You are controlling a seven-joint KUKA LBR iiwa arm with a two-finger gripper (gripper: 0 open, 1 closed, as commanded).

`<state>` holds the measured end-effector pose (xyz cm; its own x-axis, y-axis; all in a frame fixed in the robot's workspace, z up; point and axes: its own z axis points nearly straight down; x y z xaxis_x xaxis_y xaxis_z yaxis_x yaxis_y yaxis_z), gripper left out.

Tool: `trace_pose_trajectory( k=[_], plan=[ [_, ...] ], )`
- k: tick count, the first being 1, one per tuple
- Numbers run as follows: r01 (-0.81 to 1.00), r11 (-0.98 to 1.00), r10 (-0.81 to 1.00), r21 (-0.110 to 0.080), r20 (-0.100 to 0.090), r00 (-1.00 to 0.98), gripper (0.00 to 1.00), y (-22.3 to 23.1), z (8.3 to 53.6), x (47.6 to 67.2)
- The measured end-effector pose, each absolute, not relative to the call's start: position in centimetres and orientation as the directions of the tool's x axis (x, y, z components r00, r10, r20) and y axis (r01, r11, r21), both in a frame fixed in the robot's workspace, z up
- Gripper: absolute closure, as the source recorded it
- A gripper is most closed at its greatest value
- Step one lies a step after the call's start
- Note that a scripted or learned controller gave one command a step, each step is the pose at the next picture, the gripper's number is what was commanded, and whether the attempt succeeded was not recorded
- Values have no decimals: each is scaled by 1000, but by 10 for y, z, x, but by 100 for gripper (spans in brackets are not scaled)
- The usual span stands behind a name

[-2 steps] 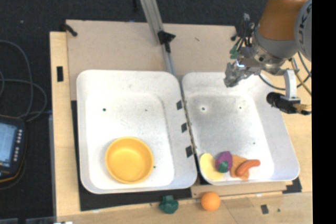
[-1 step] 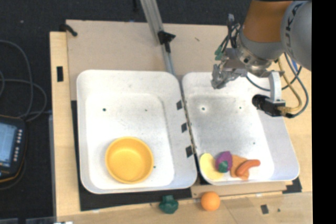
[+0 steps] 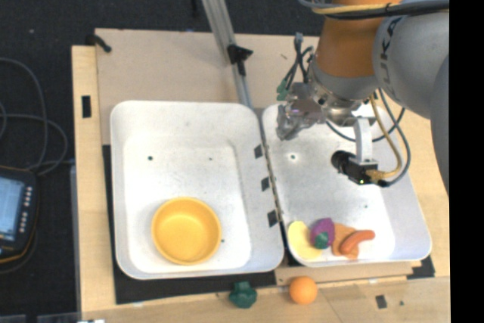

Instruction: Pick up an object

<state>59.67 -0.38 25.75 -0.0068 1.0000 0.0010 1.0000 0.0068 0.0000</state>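
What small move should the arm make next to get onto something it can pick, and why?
Probably carry the gripper toward the near edge of the right bin. It sits at that bin's far left corner over bare floor, while the toy pile lies against the near wall, so nothing is under it to grasp.

A tan wooden bench (image 3: 174,64) carries two shallow white bins side by side, the left bin (image 3: 128,125) and the right bin (image 3: 408,215) touching along their inner edges. On the bare bench in front of the bins lie an orange ball (image 3: 302,290) and, just beside it, a small green object (image 3: 243,296).
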Motion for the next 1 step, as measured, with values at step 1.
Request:
trace_pose_trajectory(
  k=[1],
  plan=[
    [1000, 8, 1000, 0, 2, -8, 100, 52, 260, 577]
  ],
)
